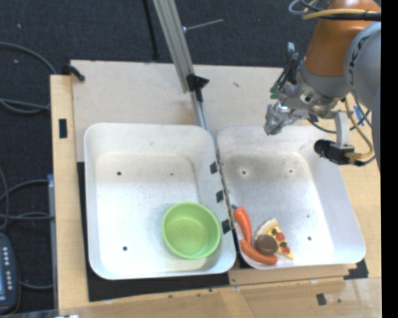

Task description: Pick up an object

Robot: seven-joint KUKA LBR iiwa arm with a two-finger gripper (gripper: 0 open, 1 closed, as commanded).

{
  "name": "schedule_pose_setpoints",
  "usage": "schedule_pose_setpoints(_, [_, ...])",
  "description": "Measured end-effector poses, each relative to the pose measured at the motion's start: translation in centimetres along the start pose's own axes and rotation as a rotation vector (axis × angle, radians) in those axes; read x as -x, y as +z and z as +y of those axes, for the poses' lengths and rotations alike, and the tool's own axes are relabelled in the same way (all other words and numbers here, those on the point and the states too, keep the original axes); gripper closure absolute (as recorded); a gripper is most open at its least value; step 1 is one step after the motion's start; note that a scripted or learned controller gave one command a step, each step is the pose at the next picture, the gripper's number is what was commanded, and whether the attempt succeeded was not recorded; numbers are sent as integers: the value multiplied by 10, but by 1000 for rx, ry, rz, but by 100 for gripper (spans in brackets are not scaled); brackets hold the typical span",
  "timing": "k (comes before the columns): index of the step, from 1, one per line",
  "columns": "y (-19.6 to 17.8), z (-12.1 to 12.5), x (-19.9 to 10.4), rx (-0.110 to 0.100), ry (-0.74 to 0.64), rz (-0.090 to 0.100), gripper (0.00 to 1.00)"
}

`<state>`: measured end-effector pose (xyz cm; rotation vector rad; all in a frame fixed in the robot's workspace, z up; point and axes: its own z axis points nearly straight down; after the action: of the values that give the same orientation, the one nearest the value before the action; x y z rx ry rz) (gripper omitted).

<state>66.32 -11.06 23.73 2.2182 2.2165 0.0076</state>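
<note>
A green bowl (191, 230) sits upright in the left bin (119, 151), near its front right corner. In the right bin (331, 197), at the front left corner, lie an orange carrot (243, 222), a red-orange sausage (257, 253) and a pizza slice (276, 234) with a dark brown round piece (266, 244) on it. My gripper (274, 122) hangs above the back rim of the right bin, well away from all these things. Nothing shows between its fingers.
A slanted metal pole (179, 45) runs from the top of the view down to the gap between the bins. Cables lie on the dark floor at the left. A small screen device (0, 270) sits at the lower left.
</note>
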Motion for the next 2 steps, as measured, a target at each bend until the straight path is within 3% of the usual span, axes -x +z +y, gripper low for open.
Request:
schedule_pose_setpoints(1, [-33, 1, 1, -2, -3, 1, 100])
schedule_pose_setpoints(2, [-36, -35, -41, -7, -7, 2, 100])
